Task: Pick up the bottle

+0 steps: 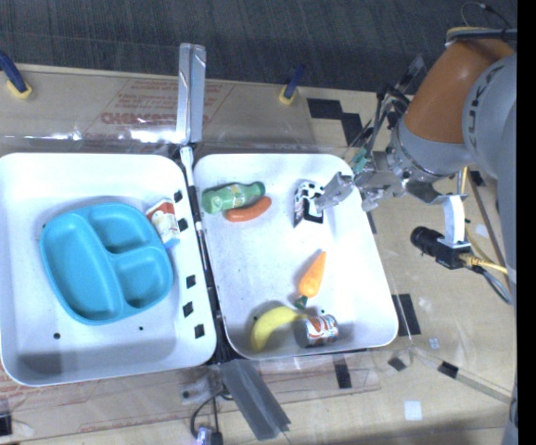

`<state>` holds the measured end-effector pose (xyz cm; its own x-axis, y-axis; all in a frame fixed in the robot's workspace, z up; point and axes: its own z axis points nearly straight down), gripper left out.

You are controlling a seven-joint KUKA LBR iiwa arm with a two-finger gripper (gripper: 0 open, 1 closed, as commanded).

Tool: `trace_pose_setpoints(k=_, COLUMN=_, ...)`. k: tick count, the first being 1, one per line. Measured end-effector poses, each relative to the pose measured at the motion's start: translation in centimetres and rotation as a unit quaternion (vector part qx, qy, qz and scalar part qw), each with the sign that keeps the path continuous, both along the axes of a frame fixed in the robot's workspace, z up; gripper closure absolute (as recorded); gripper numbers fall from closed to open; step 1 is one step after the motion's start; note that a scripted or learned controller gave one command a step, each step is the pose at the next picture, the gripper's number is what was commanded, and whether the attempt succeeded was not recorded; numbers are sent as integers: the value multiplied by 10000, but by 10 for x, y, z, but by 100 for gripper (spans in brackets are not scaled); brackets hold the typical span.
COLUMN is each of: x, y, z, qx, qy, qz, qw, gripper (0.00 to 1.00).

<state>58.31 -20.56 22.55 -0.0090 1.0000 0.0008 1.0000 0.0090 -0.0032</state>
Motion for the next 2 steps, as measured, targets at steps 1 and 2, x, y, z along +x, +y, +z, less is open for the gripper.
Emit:
trace_pose_setpoints(k=1, x=16, y=115, z=-83, qx=0, qy=24, qz=-2299, qw=9732, gripper=0)
trace_pose_setpoints(k=2, x=-13, y=204, z=42, qx=-5, qy=5, qz=-3472, qw=9378, gripper=0)
